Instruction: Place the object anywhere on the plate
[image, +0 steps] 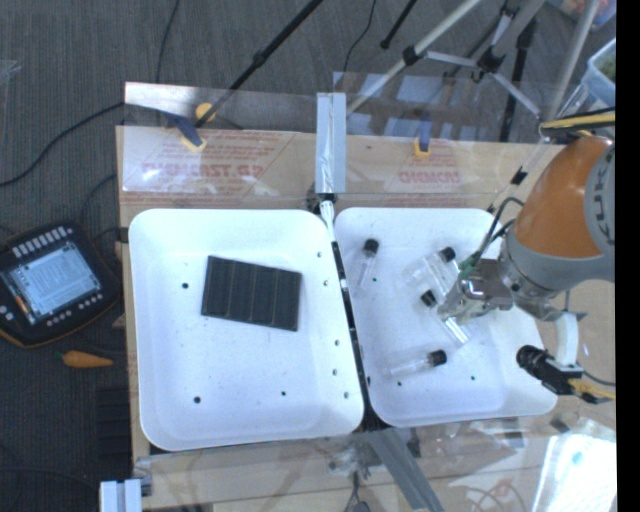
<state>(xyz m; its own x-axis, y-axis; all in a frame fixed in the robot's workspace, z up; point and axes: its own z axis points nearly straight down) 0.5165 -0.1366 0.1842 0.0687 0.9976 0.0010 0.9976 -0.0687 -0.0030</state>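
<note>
Vials (432, 357): clear tubes with black caps, scattered in the right bin (400, 400); one lying just below-left of the gripper, one up-left near the bin's top (369, 250), two more close beside the gripper at its left (428, 296).
Plate (251, 292): dark ribbed rectangle, lying in the left bin (170, 400), well apart to the left of the gripper.
Writing: faded red lettering on the clear sheet (215, 165) behind the bins, too washed out to read.
Gripper (462, 305): low over the right bin among the vials; open or clenched cannot be told, grasp unclear.
Arm (565, 215): entering from the right, orange band above the wrist, wrist angled down and left.
Pendant (50, 280): far left, beyond the plate.
</note>
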